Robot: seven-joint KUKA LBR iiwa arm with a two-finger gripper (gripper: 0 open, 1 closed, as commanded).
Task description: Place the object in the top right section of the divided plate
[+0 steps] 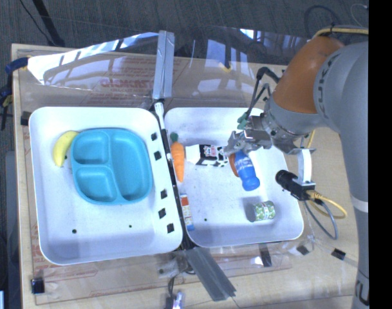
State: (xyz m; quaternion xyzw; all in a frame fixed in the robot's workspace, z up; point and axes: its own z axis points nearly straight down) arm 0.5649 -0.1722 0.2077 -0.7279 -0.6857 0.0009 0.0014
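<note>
A robotics lab is being shown: two shallow white plastic bins (47,237) are being kept on a pale wooden surface (318,282), clear plastic sheeting (202,63) is being used, and loose black cables (35,5) are being left trailing on dark carpet (118,5).

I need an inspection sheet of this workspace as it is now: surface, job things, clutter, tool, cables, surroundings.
Surface: bench bearing left bin and right bin.
Job's things: blue divided plate in left bin; blue bottle in right bin, at the tool.
Clutter: banana touching the plate's left edge; carrot; small can; printed card.
Tool: tool over the bottle's top; grip unclear.
Cables: black cable; yellow cable.
Surroundings: dark floor.
</note>
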